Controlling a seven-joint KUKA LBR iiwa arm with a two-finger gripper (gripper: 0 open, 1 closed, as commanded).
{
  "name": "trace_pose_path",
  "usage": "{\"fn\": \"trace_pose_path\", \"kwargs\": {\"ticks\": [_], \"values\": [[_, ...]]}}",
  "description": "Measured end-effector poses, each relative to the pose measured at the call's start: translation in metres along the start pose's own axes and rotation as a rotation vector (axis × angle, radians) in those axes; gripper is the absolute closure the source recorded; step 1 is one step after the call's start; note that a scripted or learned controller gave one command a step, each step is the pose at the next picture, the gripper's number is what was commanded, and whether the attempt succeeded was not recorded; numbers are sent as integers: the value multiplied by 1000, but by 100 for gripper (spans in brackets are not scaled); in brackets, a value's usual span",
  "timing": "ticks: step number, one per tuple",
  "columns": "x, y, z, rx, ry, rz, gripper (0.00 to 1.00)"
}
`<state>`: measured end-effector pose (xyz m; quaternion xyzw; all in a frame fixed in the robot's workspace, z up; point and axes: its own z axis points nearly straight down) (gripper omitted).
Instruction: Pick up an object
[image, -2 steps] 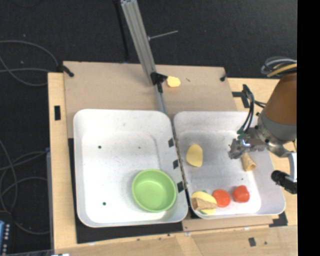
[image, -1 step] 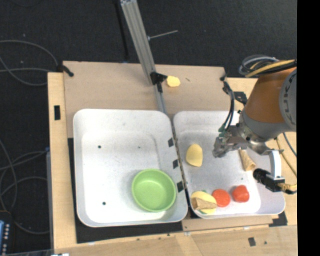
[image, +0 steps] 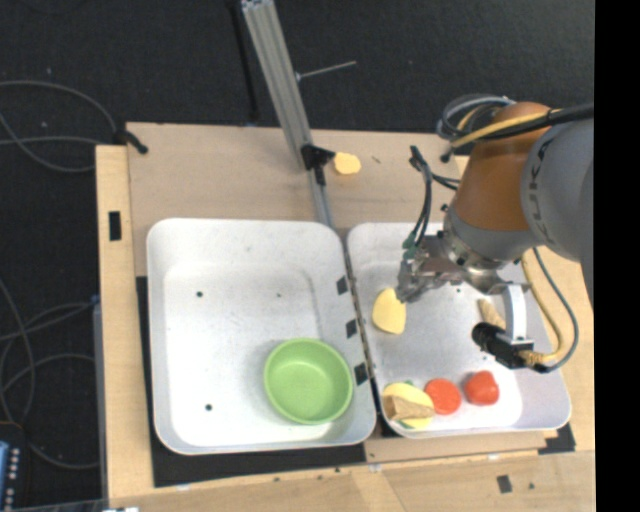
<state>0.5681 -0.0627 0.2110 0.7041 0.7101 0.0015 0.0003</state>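
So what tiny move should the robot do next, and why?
Probably lower the gripper a little toward the pale yellow piece. The gripper sits right at that piece's upper edge in the right bin, closer than the two red things by the front wall, and I can't see anything held yet.

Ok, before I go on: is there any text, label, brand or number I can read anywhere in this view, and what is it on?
None: no readable text, label, brand or number anywhere in this view.
The arm shows plain grey and orange, with no legible marking.
The green bowl, the yellow piece by the tool and the two white bins bear no print.
Small dark tabs on the bench are too small to read.
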Motion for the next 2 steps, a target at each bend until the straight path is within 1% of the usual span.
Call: {"fn": "trace_pose_path", "kwargs": {"ticks": [1, 2], "values": [[58, 12, 1, 1, 1, -1, 100], [111, 17, 2, 2, 1, 0, 100]]}}
